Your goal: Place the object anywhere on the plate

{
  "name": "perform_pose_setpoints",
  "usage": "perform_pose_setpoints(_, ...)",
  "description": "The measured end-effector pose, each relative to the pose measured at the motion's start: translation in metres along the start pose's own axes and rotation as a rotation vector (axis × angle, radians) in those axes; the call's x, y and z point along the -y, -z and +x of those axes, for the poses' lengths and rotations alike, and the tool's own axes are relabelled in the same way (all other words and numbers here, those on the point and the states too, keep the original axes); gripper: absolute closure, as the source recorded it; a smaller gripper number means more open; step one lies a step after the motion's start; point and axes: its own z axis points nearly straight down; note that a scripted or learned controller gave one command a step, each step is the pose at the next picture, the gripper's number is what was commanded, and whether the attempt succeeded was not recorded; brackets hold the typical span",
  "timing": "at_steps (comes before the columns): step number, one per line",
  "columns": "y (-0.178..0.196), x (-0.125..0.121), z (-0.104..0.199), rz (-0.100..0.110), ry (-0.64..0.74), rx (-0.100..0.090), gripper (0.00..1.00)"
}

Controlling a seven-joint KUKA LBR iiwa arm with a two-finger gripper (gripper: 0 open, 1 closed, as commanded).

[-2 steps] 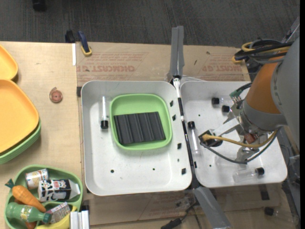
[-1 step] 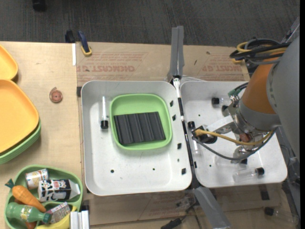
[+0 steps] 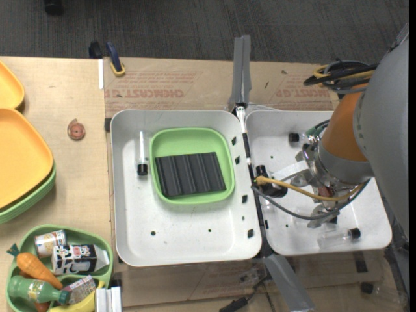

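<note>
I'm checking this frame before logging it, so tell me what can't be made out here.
- Pincer: hidden in the camera view under the arm's own wrist and cables over the right bin; open or shut, cannot tell.
- Clear object near the right bin's front: too small and see-through to identify.
- Orange plates: cut off by the left edge.
- Bowl of items: cut by the bottom edge.

Dark grey carpet floor (image 3: 195, 12) beyond a light wooden bench (image 3: 58, 96); probably a chair caster (image 3: 53, 5) top left.

The cardboard sheet (image 3: 170, 83) under the bins bears upside-down red print, apparently "CHEMCRAFT".
</note>
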Motion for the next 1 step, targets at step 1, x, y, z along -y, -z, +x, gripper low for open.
perform_pose_setpoints(1,0.0002,0.0533,0.0114,-0.001,-0.001,-0.001,0.0)
